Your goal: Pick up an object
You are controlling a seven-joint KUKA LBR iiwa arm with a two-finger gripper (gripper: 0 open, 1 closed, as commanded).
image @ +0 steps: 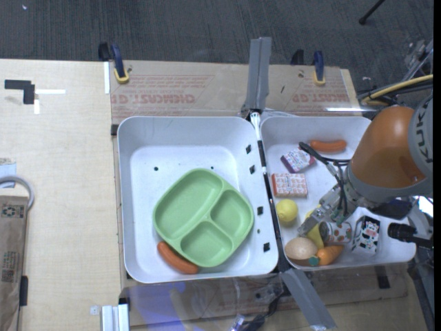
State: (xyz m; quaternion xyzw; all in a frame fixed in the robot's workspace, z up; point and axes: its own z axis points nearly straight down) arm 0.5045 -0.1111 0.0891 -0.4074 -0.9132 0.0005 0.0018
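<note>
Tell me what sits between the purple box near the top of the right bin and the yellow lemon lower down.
In the camera view, a pink patterned box lies between the purple box and the lemon, apart from both, along the right bin's left side.

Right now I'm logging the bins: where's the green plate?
The green plate lies in the left bin, toward its front, with an orange sausage against its near-left edge.

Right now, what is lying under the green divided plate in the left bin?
An orange sausage-like toy pokes out from beneath the green plate at its lower-left edge. Whatever else lies under the plate is covered.
</note>
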